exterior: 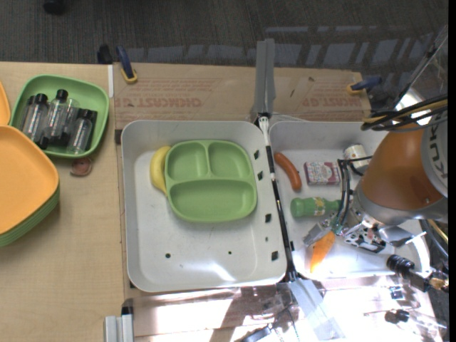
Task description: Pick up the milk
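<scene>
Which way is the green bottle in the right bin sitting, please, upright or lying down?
Lying down: the green bottle shows its full side, lengthwise across the right bin's floor.

Left bin (142, 262): open floor across the near half and along the left wall. Far half taken up by a green divided plate (210, 179), with a yellow item (157, 168) tucked against its left edge.

Right bin (299, 130): crowded. Sausage (288, 171) lying near the dividing wall; milk carton (320, 172) just beside it to the right; green bottle (313, 206) on its side below; carrot (320, 251) near the front. Narrow gaps only between these. Right portion blocked from above by the arm (402, 169).

Desk (78, 262) left of the bins: stacked orange plates (25, 184) and a green tray (68, 91) of vials at the far left; bare strip nearer the bin.
</scene>
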Available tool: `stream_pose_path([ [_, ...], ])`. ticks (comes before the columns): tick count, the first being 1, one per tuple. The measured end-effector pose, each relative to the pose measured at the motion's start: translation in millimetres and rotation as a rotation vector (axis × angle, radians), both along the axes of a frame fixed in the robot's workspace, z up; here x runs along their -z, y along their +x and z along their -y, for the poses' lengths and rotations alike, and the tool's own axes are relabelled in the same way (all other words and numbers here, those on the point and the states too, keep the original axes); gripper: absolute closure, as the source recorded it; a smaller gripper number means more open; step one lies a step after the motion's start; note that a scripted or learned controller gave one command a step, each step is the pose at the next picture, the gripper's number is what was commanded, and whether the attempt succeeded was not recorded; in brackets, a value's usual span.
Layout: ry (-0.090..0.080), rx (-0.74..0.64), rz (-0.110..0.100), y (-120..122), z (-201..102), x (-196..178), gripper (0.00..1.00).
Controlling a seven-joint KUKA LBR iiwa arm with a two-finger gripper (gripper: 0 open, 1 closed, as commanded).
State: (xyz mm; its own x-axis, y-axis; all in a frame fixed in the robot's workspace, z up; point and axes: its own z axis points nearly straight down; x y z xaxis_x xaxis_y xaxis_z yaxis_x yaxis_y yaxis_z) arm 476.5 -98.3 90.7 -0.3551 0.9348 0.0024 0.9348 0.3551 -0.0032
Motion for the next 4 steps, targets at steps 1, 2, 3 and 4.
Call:
stream_pose_path([
  [1,0.0,0.004,0.0,0,1,-9,1.0],
  [2,-0.002,-0.06,0.003,71,-34,-100,1.0],
  [3,-0.005,0.336,0.002,144,-63,-100,1.0],
  [4,-0.007,0.734,0.001,151,-53,-99,1.0],
])
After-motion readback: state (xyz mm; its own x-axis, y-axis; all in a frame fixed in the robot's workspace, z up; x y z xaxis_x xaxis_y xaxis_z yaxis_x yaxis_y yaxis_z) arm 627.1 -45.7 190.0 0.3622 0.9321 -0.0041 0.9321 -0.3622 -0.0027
